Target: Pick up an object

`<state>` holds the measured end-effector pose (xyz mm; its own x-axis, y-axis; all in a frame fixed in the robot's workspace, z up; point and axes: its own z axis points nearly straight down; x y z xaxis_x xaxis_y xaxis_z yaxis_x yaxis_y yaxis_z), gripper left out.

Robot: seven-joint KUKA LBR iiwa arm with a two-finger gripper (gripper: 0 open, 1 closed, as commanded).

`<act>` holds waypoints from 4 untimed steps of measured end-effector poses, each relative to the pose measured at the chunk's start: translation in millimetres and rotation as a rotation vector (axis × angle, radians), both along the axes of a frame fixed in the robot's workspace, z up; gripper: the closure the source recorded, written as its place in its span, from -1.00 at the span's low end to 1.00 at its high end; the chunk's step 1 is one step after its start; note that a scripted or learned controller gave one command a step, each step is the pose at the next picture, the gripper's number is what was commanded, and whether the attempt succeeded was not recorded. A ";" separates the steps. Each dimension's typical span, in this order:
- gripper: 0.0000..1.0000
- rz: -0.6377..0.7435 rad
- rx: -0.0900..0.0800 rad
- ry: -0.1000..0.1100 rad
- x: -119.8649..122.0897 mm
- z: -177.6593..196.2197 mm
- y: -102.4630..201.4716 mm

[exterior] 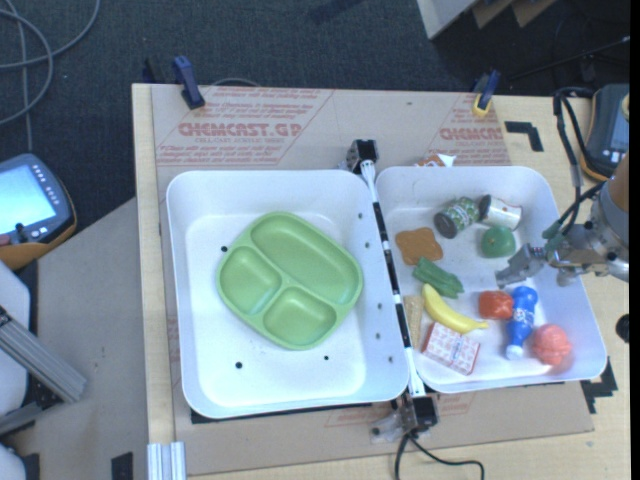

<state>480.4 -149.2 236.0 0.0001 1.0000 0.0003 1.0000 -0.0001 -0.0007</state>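
Green tray in the left bin, small toys in the right, arm at the right rim.

The left bin point(190, 368) holds a green divided plate point(290, 280), tilted, lying apart from the walls. In the right bin point(575, 303) lie a brown flat piece point(418, 244), a green pepper-like toy point(438, 276), a banana point(450, 313) touching a red-and-white packet point(451, 348), a dark can point(459, 216) just beside a white cylinder point(502, 211), a green round toy point(497, 240), a red object point(495, 304) partly hidden by a blue-and-white bottle point(518, 320), and a pink ball point(551, 346). The gripper point(528, 261) hangs over the bin's right side, near the bottle; blurred, so whether it is released or clenched cannot be told. The arm point(600, 238) is cut off at the edge.
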 end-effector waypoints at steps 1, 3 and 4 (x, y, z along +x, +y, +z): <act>-1.00 0.001 0.004 0.011 28.6 -136.8 6.8; 1.00 0.005 -0.002 -0.009 64.1 -58.6 29.4; -1.00 0.001 0.000 -0.001 61.4 -62.5 27.8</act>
